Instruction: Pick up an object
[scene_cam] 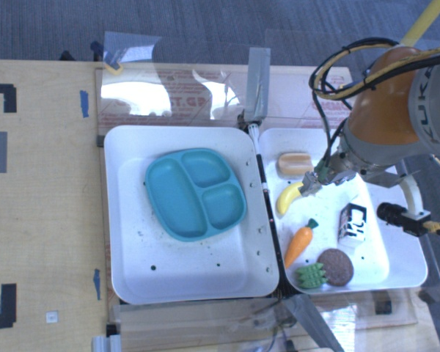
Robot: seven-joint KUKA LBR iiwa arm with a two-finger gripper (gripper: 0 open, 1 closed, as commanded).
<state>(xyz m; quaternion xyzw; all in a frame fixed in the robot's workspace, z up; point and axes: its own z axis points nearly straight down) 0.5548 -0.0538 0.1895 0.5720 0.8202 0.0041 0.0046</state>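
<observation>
Over the right white bin (403, 266), the hand (313, 184) is seen at the small yellow plastic banana (286, 199); whether it is open cannot be told. A centred, straight descent is advised, clear of the tan bread roll (294, 164).

Robotics lab: taped bench (44, 196), white bins (125, 270), toy food.

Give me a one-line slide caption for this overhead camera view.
KUKA arm's gripper reaches the banana in the right bin; a blue plate sits in the left bin.
</observation>
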